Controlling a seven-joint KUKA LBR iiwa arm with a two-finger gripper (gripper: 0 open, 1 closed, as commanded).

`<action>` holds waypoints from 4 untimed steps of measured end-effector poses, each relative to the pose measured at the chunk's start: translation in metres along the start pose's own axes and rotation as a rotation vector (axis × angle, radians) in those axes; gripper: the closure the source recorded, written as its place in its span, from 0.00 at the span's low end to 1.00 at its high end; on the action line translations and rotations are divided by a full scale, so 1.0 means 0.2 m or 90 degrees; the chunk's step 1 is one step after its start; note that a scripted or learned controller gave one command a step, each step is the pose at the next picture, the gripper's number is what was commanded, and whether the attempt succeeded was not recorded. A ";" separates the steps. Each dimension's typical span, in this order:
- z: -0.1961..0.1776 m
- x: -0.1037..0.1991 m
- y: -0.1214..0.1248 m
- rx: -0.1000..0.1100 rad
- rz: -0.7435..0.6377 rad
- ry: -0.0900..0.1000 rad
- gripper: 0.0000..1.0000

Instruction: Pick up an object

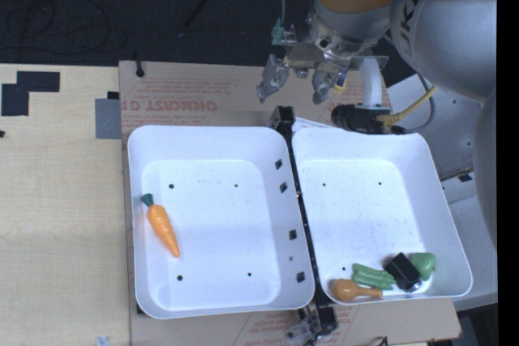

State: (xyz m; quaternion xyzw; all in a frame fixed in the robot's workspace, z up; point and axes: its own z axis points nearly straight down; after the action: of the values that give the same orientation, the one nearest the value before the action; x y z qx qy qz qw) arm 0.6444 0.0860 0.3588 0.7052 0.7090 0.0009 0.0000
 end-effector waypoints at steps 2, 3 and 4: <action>-0.32 0.59 -0.17 0.000 -0.005 0.002 1.00; -0.64 0.77 0.01 -0.002 0.001 0.000 1.00; -0.32 0.54 0.00 0.007 0.006 -0.004 1.00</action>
State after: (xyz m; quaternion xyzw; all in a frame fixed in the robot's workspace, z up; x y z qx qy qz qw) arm 0.6436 0.1942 0.4237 0.7084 0.7058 -0.0053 -0.0019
